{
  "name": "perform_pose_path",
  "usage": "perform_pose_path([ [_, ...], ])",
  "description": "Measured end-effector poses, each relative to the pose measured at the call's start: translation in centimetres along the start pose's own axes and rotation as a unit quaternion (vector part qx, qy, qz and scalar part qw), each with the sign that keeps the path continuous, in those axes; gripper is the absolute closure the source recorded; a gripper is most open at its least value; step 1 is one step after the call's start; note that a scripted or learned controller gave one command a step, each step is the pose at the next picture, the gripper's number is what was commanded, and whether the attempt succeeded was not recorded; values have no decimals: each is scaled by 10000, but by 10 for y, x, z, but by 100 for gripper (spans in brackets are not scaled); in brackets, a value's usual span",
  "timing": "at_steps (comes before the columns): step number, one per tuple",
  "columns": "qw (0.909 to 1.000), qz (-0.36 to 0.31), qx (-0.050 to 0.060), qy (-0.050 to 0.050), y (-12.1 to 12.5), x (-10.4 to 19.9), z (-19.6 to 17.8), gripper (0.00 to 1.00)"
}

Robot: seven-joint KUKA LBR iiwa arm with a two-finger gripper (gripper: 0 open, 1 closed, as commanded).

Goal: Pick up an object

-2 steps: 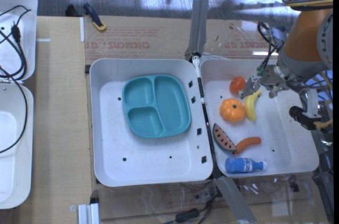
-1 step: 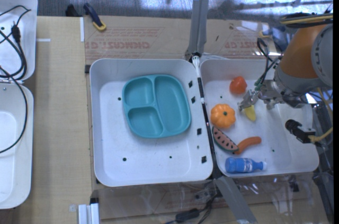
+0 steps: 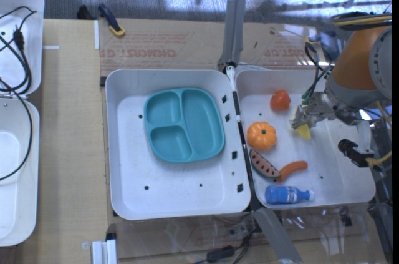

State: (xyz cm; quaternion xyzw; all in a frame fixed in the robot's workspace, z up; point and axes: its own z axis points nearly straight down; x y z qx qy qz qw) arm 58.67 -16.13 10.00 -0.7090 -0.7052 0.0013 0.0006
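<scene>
Right now the arm (image 3: 365, 60) reaches in from the right edge of the frame, its orange band sitting over the upper right corner of the right bin (image 3: 336, 188). The gripper (image 3: 304, 123) hangs over the middle right part of that bin, pointing down and toward the left. A small yellow object (image 3: 303, 131) shows at the fingertips and looks pinched between them, so the jaws appear clenched on it, though the piece is small and its shape is hard to make out.

Other items lie in the right bin. A red tomato (image 3: 280, 100) sits in the upper left area, up and left of the gripper. Below it, near the bin's left wall, rests an orange pumpkin (image 3: 262, 136). A watermelon slice (image 3: 264, 165) lies just under the pumpkin, and an orange carrot-like piece (image 3: 293, 168) lies beside the slice, toward the right. A blue bottle (image 3: 287, 195) lies on its side along the bin's lower edge.

The left bin (image 3: 124, 188) fills the centre of the frame and holds a teal divided plate (image 3: 184, 124) with three compartments, lying flat in its upper middle. Both bins rest on a brown cardboard sheet (image 3: 162, 44). A blue and yellow clamp (image 3: 111, 19) lies at the upper left of that sheet.
</scene>
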Motion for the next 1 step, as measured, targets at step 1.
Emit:
perform_pose_path([
  [1, 10000, -35, -2, 1, -16, 79, -137, 100],
])
